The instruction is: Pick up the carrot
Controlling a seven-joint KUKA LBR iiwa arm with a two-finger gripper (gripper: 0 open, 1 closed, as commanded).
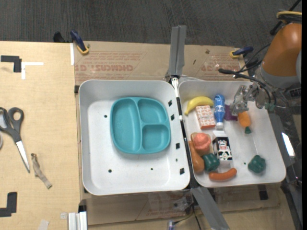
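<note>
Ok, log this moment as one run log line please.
task: pick carrot | gripper: above right bin, by carrot | grasp: not confirmed | teal plate: left bin

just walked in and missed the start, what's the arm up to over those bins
The grey and orange arm reaches in from the right, with its gripper low over the far side of the right bin. A small orange carrot sits just beside and below the gripper; whether it is gripped is unclear. The same bin holds a banana, a blue bottle, a sausage and other toy food. The left bin holds a teal divided plate.
</note>
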